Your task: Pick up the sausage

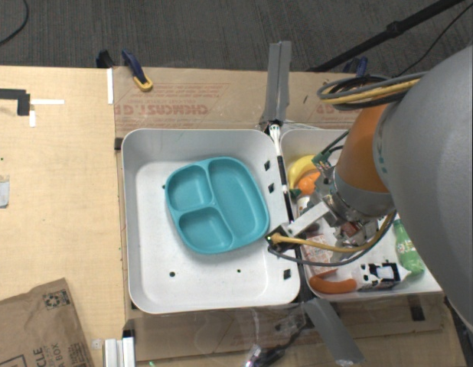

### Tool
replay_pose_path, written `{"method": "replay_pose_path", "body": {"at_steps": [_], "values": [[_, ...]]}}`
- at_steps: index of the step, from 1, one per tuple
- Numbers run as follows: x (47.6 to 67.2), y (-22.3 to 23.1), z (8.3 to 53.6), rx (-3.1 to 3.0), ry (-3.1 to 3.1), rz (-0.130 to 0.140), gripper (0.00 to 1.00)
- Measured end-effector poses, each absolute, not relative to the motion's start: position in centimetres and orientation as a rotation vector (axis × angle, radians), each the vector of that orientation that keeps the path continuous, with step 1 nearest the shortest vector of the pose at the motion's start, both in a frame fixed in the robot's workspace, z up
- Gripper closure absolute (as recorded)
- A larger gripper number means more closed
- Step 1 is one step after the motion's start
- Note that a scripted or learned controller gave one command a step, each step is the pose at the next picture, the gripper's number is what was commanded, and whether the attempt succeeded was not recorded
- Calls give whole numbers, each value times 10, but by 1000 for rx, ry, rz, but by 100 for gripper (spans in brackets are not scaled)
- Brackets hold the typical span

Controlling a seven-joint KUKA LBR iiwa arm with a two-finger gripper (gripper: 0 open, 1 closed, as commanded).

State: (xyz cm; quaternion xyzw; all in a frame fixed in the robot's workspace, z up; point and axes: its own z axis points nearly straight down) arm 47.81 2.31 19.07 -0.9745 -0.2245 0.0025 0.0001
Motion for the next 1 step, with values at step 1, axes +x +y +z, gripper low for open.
{"method": "replay_pose_path", "body": {"at_steps": [1], "values": [[478, 23, 191, -3062, -704, 8, 0]]}}
